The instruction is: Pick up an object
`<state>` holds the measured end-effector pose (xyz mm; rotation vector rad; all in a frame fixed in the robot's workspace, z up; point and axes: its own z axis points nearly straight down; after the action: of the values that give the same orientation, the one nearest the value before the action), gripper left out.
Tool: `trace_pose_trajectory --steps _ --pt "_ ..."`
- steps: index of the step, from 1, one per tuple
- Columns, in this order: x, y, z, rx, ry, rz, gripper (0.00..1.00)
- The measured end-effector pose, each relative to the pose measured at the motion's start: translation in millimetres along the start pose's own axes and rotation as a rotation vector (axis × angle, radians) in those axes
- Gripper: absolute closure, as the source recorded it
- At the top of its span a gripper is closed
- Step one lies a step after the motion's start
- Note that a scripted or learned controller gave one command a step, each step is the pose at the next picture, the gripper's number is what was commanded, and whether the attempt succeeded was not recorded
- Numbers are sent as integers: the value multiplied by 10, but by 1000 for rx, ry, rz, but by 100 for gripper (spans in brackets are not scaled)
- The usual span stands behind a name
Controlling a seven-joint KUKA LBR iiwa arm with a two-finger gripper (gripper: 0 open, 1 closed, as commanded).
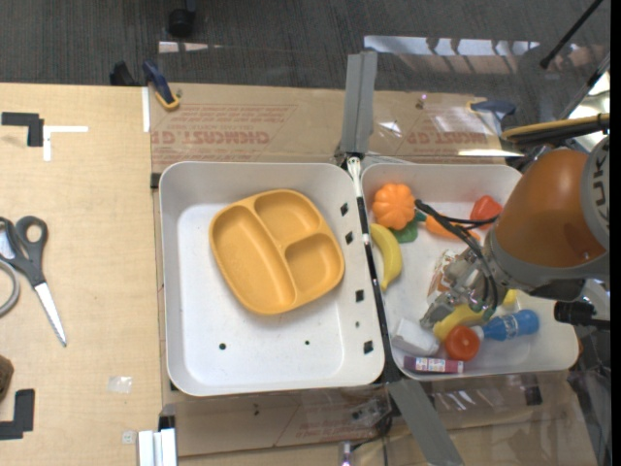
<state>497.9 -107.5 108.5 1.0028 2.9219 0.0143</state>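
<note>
Objects crowd the right bin [543,362]: a marker-like tube [434,364] lies by the bin's near rim; just beyond it sit a red tomato [462,343] and a blue piece [511,326]; the gripper [452,294] hangs low over this heap, its grip impossible to tell; farther along the bin's left wall lies a banana [387,255]; an orange pumpkin [395,204] sits beyond it; left of the bin, a yellow divided plate [277,250] rests in the left bin [184,289].
</note>
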Motion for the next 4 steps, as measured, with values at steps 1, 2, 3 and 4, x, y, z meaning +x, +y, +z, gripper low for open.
trace_pose_trajectory --steps 1,2,3,4 --pt "24 -31 0 -1 -1 97 0" --pt "37 -25 6 -1 3 236 0" --pt "-21 -26 -128 -5 -13 237 100" --pt "-213 164 18 17 17 207 100"
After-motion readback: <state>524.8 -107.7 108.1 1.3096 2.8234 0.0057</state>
